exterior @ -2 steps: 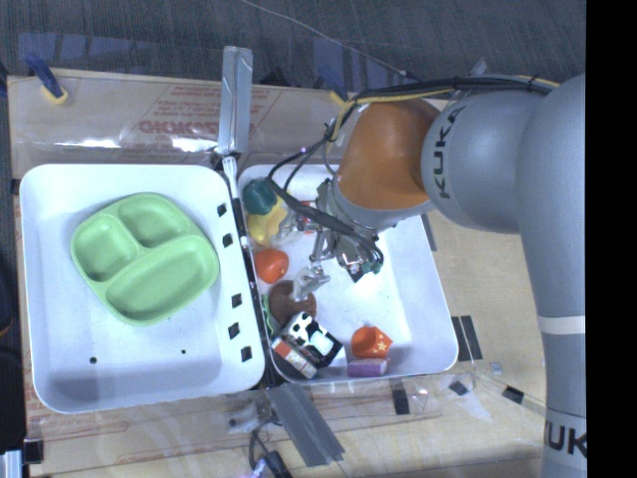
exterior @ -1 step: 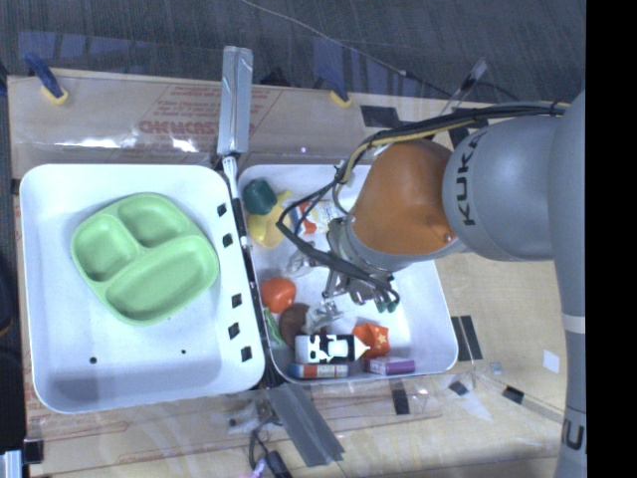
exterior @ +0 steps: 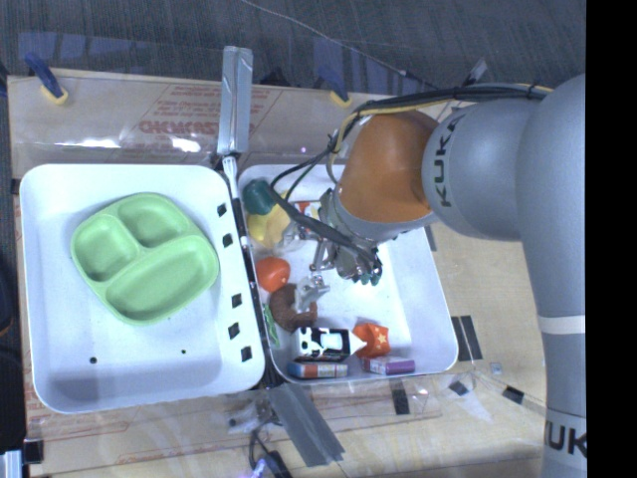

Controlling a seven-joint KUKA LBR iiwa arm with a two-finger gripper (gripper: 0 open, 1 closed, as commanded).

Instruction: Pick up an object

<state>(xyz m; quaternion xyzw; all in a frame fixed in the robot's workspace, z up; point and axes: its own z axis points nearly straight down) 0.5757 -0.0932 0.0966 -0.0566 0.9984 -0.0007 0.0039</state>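
The right bin (exterior: 430,297) holds several small objects along its left and front sides: a dark green piece (exterior: 258,197), a yellow piece (exterior: 267,227), an orange-red ball (exterior: 273,273), a brown piece (exterior: 288,311), a black and white toy (exterior: 321,342), an orange-red block (exterior: 372,338), a marker-like stick (exterior: 318,370) and a purple piece (exterior: 390,365). My gripper (exterior: 315,289) hangs low in this bin, just above and right of the brown piece, beside the orange-red ball. Nothing shows between its fingers.
The left bin (exterior: 60,366) bears a light green divided plate (exterior: 145,255). A metal divider rail (exterior: 235,98) runs between the bins. The grey arm with its orange band (exterior: 386,167) covers the back of the right bin. Black cables loop over the left part of that bin.
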